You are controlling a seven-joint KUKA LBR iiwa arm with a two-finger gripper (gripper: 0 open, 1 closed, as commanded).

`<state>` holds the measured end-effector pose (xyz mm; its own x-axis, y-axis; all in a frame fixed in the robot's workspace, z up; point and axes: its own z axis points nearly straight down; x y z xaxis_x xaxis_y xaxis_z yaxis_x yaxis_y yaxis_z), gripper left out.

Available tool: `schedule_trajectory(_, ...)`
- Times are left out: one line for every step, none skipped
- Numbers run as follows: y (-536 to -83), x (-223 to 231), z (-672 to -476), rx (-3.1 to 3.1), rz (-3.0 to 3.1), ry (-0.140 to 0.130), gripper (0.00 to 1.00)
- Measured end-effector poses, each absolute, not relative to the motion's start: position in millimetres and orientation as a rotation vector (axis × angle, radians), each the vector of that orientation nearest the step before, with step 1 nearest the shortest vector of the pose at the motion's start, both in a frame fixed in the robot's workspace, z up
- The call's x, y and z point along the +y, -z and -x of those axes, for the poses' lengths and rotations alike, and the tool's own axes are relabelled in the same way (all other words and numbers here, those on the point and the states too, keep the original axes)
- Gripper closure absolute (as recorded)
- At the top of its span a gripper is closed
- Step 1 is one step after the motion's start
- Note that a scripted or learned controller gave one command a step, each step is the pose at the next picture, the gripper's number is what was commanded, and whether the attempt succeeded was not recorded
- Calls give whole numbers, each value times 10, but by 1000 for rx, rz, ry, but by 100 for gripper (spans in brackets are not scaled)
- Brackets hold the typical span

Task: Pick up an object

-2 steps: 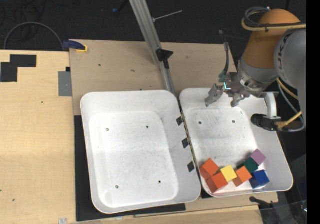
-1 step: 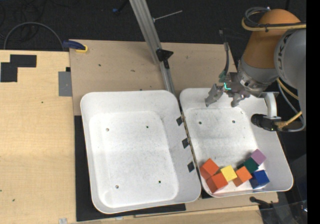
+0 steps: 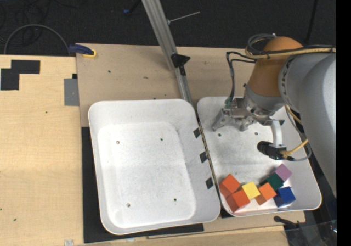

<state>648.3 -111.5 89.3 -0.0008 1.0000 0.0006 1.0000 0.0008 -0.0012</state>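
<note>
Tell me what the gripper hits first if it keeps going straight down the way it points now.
Most likely the bare floor of the right bin: the gripper points down over its upper part, apart from the blocks clustered at the near edge. Depth is hard to judge from this slant.

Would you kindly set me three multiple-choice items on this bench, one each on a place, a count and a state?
1. Where do the blocks lie?
A. right bin, near edge
B. left bin, centre
C. on the bench

2. How many yellow blocks?
A. three
B. one
C. none

3. Where is the gripper?
A. over the right bin's far part, apart from the blocks
B. gripping the yellow block
C. over the left bin

Key: 1 A, the blocks cluster along the right bin's near edge. 2 B, a single yellow block. 3 A, the gripper hangs well behind the cluster.
</note>
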Motion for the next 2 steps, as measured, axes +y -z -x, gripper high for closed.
schedule_trajectory(-905, -1121, -6478, -2219, 2221, -2, 0)
schedule_trajectory(-1004, -1129, -6477, -2216, 2223, -2, 100)
